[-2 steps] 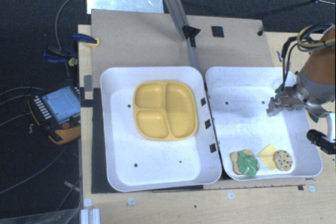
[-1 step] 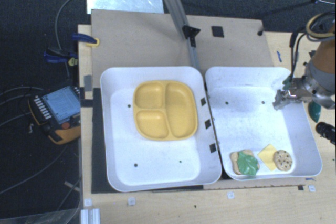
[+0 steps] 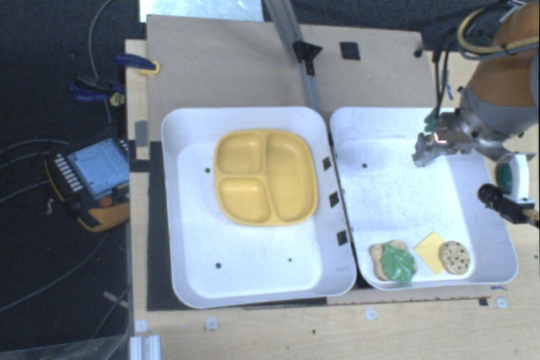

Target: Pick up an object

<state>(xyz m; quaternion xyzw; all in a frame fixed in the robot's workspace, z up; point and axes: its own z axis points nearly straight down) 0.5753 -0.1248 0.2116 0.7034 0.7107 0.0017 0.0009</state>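
Three food pieces (image 3: 419,256) in row across right bin's (image 3: 380,181) near edge.

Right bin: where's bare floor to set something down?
Bare floor in the right bin runs from its left wall across the middle, below the gripper. Crowded along the near edge: green toy, cheese slice, cookie.

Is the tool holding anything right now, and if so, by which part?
Nothing seen held. The tool is over the right bin, well apart from the green item, cheese and cookie at the bin's near edge.
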